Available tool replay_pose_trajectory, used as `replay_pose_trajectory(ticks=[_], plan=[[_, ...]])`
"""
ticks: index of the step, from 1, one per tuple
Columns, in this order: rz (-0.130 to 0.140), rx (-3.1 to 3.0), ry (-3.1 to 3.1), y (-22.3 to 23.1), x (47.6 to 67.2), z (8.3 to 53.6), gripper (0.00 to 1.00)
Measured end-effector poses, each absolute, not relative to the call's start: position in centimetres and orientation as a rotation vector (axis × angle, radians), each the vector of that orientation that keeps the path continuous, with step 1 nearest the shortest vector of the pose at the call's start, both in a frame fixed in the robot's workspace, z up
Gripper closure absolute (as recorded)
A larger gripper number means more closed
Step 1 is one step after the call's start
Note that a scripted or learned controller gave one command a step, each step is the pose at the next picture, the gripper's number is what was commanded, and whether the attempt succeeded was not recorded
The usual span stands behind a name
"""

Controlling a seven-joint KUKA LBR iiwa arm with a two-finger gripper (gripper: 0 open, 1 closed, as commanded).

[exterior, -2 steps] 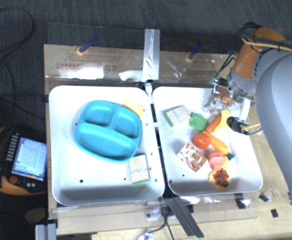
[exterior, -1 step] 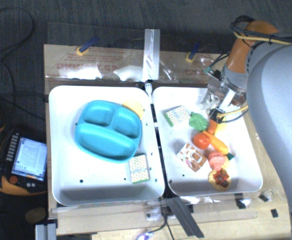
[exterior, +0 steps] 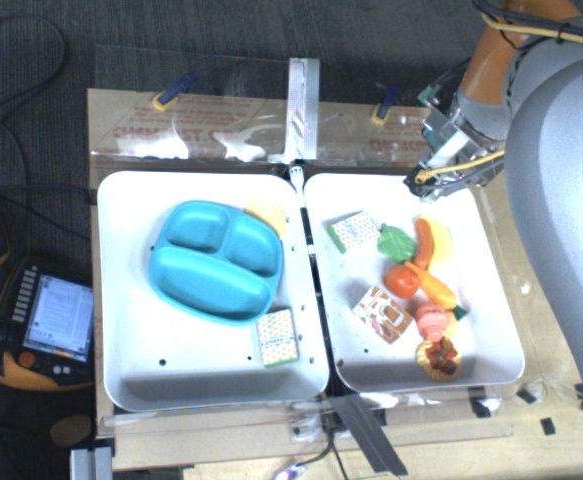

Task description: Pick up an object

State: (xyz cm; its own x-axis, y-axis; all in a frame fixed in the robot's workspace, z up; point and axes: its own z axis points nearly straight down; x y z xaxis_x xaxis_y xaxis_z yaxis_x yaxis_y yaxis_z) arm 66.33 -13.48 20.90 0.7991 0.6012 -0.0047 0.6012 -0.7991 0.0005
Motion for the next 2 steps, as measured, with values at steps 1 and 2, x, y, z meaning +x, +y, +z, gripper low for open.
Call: replay_pose_trajectory(ticks=[1, 2], plan=[[-0.01, 2.971, 1.024, -10.7, 63.5, 16.9, 1.0], [-0.009, 3.051, 0.744, -17.0, 57.2, 21.1, 1.0]])
